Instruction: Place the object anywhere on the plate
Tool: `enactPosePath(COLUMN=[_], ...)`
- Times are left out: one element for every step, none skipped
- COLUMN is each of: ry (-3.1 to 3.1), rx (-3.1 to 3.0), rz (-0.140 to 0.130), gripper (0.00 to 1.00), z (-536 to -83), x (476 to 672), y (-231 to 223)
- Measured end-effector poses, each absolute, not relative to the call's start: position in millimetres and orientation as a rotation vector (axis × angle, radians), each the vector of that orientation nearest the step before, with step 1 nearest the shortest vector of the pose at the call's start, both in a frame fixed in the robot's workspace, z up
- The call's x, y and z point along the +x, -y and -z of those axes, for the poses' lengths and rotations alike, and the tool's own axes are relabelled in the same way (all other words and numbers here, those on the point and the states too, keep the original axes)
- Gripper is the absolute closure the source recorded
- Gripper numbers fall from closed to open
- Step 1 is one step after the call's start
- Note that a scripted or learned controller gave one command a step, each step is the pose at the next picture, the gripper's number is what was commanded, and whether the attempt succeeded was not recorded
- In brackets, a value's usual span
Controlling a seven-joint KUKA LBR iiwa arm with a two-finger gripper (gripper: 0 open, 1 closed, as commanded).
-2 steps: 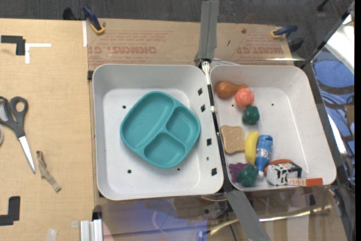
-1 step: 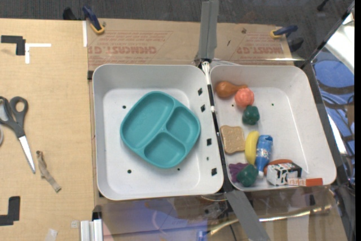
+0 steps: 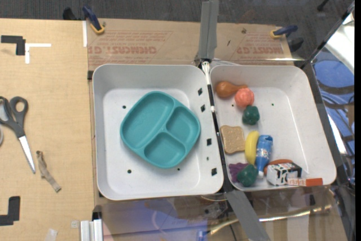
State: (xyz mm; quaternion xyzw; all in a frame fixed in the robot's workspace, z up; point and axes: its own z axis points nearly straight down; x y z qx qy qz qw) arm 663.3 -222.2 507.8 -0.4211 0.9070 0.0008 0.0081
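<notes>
A teal plate [image 3: 161, 129] with three compartments lies in the left white bin [image 3: 107, 138], with nothing on it. The right white bin [image 3: 299, 115] holds several toy food pieces along its left side: an orange-brown pear shape [image 3: 227, 88], a pinkish-orange ball [image 3: 244, 97], a dark green lump [image 3: 251, 115], a slice of toast [image 3: 232, 139], a yellow banana [image 3: 251, 144], a blue and yellow bottle [image 3: 263, 152], a purple piece [image 3: 237, 169], a green piece [image 3: 247, 176] and a white, black and red carton [image 3: 284, 173].
Scissors [image 3: 17, 121] and a scrap of tape [image 3: 48, 172] lie on the cardboard bench left of the bins. A grey bar [image 3: 208, 31] stands behind the seam between the bins. Blue clamps [image 3: 93, 18] hold the cardboard at the back.
</notes>
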Motion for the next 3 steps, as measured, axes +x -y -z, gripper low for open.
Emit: enactPosePath(ry=[-2.832,-2.828,-2.829], rx=[-1.309,-1.303,-1.303], rz=[-0.004,-0.005,-0.005], gripper=[1.0,1.0,0.0], z=[-515.9,-524.0,-524.0], x=[664.8,666.4,666.4], y=[222.3,222.5,222.4])
